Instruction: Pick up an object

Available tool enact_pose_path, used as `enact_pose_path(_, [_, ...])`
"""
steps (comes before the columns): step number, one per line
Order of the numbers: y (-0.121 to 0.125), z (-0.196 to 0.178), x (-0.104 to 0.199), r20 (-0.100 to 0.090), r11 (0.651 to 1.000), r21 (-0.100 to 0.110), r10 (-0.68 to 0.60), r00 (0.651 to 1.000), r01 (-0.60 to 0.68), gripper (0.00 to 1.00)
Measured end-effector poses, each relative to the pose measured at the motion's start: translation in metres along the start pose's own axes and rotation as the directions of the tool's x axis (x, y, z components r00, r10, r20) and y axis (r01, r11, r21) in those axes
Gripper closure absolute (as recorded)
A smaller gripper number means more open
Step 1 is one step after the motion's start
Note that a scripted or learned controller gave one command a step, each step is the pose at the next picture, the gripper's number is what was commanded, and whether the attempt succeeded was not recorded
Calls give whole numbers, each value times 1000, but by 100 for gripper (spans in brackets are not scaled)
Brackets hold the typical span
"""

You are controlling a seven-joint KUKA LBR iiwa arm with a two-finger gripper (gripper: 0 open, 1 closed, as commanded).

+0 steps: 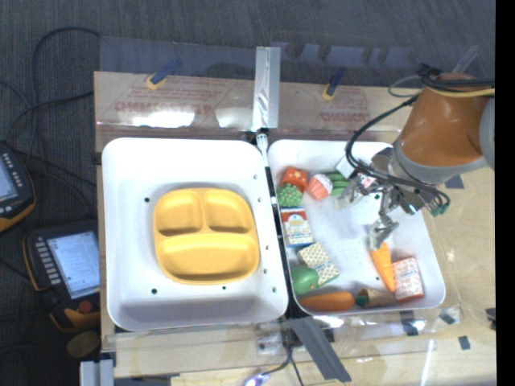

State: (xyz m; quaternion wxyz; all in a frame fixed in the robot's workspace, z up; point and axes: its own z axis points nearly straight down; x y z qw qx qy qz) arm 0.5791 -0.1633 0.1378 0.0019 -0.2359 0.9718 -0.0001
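The right bin (430, 240) holds several toy foods. Among them are a red fruit (294, 177), an orange-and-white piece (319, 186), a small carton (298, 228), checkered blocks (320, 262), a green pepper (303, 281), a long carrot (328, 301), a second carrot (385, 268) and a red-and-white box (408, 278). My gripper (364, 214) hangs over the middle right of this bin, just above the second carrot's top end. It is open, with nothing between its fingers. The arm's orange band (447, 127) sits over the bin's far right corner.
The left bin (129, 183) holds a yellow divided plate (207, 233). A ridge (272, 215) separates the two bins. Cables and handheld devices (60, 264) lie on the floor to the left of the bench.
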Motion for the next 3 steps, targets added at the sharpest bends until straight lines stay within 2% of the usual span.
enact_pose_path(1, [35, 46, 55, 15, 992, 13, -123, 992, 123, 0])
enact_pose_path(2, [5, 46, 69, 10, 984, 9, -178, 984, 178, 0])
enact_pose_path(3, [5, 36, 67, 11, 984, 12, -178, 984, 178, 100])
